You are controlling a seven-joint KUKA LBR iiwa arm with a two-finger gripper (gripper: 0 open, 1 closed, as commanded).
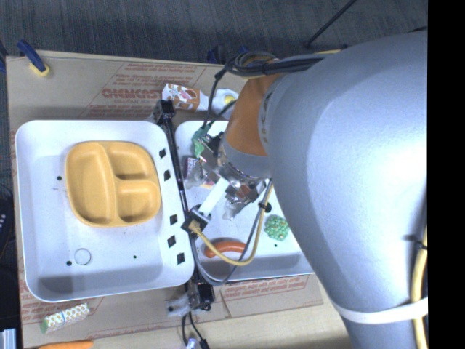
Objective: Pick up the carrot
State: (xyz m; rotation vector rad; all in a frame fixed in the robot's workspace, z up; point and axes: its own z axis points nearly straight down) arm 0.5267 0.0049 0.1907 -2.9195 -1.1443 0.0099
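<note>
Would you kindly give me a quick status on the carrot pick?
Gripper low in right bin, finger state unclear. Carrot lying at bin's near edge, not held. Yellow cable loops across carrot; green item beside it.

carrot (227, 246) partly hidden, end effector (231, 195) blurred

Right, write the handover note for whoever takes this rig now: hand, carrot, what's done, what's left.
Hand: low inside the right bin, over its left half; whether it is open or shut can't be told from this view.
Carrot: lying in the right bin near the front wall, below the hand, partly behind a yellow cable. Not between the fingers.
Also there: a green bumpy ball in the right bin, a yellow divided tray in the left bin.
Done: approach only. Left: grasp and lift the carrot.
</note>
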